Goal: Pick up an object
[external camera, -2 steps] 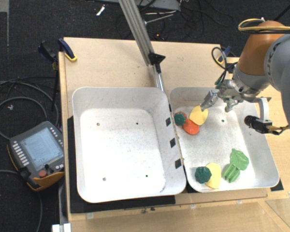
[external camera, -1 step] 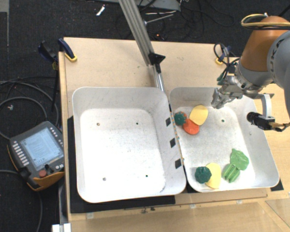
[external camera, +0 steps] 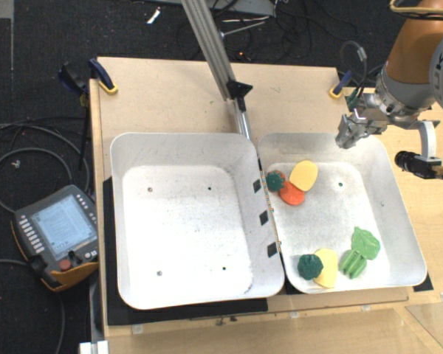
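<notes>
The gripper (external camera: 348, 136) hangs above the far edge of the right bin (external camera: 399, 198), near that bin's far right corner, at the end of the grey arm (external camera: 417, 57) with its orange band. Whether the jaws are open or closed cannot be told (the fingertips blur together against the white rim), and nothing shows between them.

All the objects lie in the right bin. Toward its far left side a yellow piece (external camera: 304, 175) rests touching an orange-red piece (external camera: 292, 195), and a small dark green piece (external camera: 274, 181) sits just left of them, beside the wall shared with the left bin (external camera: 133, 198). At the near side, a dark green round piece (external camera: 309, 265) touches a pale yellow piece (external camera: 327, 266), and just right of those lies a bright green leafy piece (external camera: 360, 251).

The gripper is well apart from both clusters. A teach pendant (external camera: 59, 231) lies on the floor left of the bench (external camera: 170, 98).
</notes>
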Available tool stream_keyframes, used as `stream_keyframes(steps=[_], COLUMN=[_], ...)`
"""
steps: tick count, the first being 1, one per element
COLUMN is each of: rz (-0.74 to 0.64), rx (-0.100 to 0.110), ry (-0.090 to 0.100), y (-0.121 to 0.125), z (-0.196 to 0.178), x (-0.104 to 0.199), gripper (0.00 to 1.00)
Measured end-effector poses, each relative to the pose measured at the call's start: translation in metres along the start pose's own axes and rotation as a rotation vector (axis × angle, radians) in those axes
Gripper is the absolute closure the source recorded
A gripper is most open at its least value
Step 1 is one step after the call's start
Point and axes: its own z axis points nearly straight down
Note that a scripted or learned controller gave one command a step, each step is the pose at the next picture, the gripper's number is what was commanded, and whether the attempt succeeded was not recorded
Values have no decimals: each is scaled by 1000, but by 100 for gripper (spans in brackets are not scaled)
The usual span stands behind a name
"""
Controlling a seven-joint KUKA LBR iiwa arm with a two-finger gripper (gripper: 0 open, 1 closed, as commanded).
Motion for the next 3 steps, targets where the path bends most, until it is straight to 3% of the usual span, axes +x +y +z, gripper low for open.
stream_keyframes(steps=[1, 2, 3], rz=[-2, -1, -7], rx=[1, 5, 9], ry=[1, 1, 4], y=[-4, -3, -7], z=[-52, -65, -66], x=[8, 8, 69], gripper=[100, 100, 100])
